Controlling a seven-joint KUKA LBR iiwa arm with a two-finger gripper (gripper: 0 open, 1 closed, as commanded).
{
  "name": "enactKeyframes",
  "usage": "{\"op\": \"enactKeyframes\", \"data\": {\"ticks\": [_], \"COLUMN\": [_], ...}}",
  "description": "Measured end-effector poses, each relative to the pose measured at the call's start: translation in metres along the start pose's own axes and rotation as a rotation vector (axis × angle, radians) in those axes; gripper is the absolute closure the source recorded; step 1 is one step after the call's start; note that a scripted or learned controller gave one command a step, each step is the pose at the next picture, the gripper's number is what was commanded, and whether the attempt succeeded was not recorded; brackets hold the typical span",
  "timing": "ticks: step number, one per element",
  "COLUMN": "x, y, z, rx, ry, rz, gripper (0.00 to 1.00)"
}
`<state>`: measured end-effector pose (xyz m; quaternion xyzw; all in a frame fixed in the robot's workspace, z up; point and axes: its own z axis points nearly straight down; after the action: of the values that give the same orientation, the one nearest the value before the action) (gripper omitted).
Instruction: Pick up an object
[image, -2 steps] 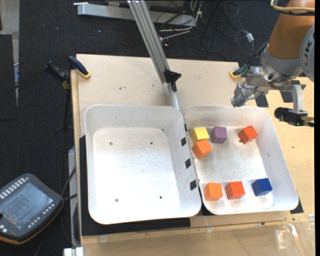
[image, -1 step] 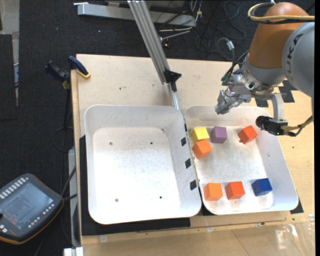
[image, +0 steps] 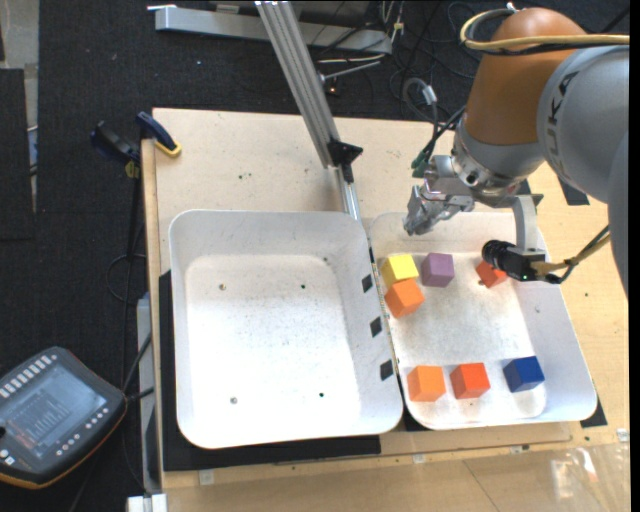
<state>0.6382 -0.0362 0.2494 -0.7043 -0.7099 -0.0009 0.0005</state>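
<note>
Arm: the grey arm (image: 560, 100) with its orange band comes in from the right and hangs over the far end of the right bin (image: 500, 330).
Gripper: the gripper (image: 424, 219) points down over the bin's far rim; whether it is open or closed cannot be told, and nothing is seen in it.
Purple cube: the purple cube (image: 437, 268) lies in the right bin just below the gripper, nearest to it; a small block with matte faces.
Yellow cube: the yellow cube (image: 401, 267) sits just left of the purple one, slightly left of and below the gripper.
Orange cube: the orange cube (image: 404, 296) touches the yellow one on its near side.
Red block: a red block (image: 490, 273) lies to the gripper's right, partly hidden behind a black fitting (image: 510, 260).
Near row: a second orange cube (image: 426, 383), a red-orange cube (image: 470, 380) and a blue cube (image: 523, 373) stand in a row well apart from the gripper, at the bin's near end.
Left bin: the left bin (image: 270, 320) lies left of the gripper on the desk (image: 250, 150).
Pendant: a grey pendant (image: 50, 415) lies off the desk, far left.
</note>
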Motion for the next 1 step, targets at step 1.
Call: {"op": "enactKeyframes", "data": {"ticks": [1], "x": [0.047], "y": [-0.0072], "z": [-0.0024], "rx": [0.001], "ry": [0.0], "rz": [0.0], "gripper": [1.0]}}
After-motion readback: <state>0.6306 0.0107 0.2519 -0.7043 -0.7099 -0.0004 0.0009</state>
